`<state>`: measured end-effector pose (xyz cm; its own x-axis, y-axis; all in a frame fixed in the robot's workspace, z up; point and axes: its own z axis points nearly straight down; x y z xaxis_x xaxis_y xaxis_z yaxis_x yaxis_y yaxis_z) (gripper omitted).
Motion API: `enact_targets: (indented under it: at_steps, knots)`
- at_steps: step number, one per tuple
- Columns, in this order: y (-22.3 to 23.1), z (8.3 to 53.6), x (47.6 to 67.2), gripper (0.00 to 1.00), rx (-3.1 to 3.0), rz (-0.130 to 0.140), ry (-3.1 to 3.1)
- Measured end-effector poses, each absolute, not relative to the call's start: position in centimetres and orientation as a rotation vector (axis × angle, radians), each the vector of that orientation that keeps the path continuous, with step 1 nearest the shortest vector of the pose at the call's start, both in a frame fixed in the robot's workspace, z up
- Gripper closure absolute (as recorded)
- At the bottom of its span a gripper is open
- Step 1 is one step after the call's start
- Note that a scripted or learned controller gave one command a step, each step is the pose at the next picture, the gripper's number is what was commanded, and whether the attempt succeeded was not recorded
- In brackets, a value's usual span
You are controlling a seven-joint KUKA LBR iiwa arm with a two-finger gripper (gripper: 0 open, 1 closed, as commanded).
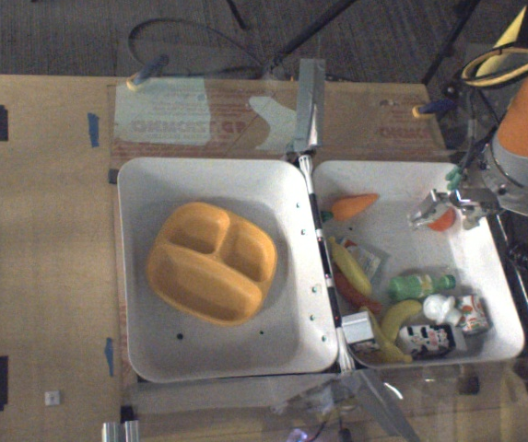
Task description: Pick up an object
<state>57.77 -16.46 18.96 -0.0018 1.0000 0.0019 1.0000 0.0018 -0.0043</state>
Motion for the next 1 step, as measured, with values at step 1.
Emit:
enact_targets:
  at_steps: [1]
  knots:
    - [-16.66,8.58,54.22,0.00,-2.206,-0.003,-2.238]
